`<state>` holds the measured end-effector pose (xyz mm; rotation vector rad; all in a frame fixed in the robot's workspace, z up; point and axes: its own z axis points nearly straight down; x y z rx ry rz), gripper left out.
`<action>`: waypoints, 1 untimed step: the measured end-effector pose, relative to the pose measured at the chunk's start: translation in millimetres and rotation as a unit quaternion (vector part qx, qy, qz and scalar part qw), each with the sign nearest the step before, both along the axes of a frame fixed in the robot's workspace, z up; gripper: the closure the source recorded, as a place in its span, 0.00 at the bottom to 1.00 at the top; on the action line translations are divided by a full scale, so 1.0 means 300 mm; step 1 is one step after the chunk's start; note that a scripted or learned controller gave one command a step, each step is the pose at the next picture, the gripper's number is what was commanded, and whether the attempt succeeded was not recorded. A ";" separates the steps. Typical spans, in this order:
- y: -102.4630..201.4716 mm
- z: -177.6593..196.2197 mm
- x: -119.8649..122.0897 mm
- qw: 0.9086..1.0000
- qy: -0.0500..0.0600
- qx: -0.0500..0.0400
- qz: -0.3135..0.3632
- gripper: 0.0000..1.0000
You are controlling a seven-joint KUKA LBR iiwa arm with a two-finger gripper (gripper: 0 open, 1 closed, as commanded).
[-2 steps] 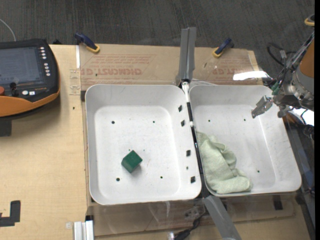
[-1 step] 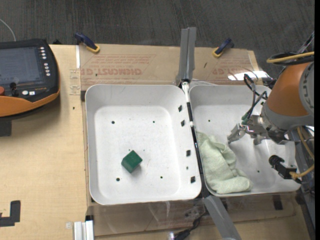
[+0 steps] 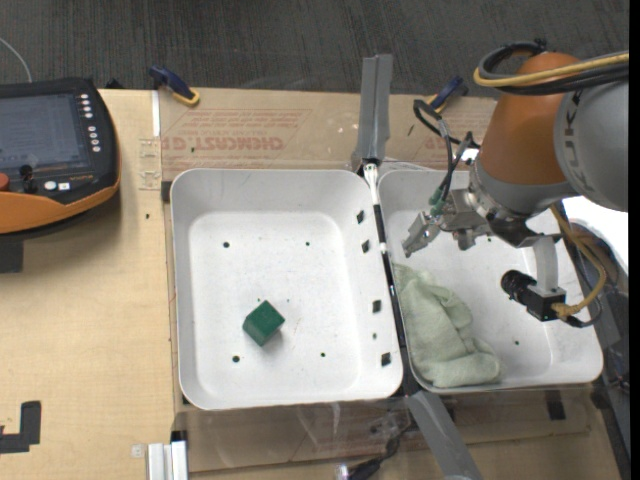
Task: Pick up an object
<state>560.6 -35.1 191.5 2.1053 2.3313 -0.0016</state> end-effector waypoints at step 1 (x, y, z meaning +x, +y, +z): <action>0.164 -0.002 -0.058 1.000 0.001 0.000 -0.029 0.00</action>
